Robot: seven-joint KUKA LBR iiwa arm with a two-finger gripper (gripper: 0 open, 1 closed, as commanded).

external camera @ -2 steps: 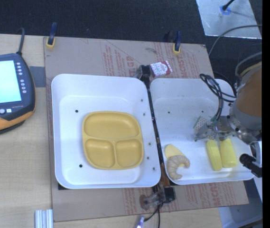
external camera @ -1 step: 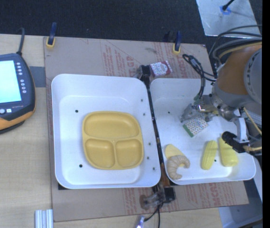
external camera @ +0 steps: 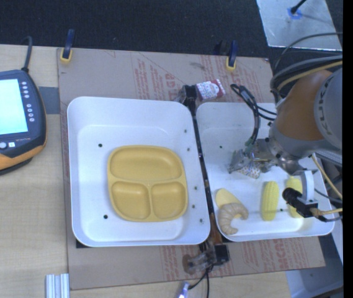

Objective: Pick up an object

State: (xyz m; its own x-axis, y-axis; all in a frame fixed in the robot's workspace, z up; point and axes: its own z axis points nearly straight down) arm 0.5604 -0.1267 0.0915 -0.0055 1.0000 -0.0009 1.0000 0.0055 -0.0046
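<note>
Claw (external camera: 245, 164) low in right bin (external camera: 226, 120), upper middle; finger state cannot be told from this angle. Corn cob (external camera: 269, 200) lies just toward the bin's near-right, long axis front-to-back; croissant (external camera: 232, 216) nearer the front left.

croissant (external camera: 232, 216): pale tan, curved, lying flat at the right bin's near-left corner
yellow wedge (external camera: 225, 197): lying just behind the croissant, touching it
corn cob (external camera: 269, 200): yellow, lying lengthwise, right of the croissant
yellow piece (external camera: 294, 185): lying beside the corn, partly hidden
</note>
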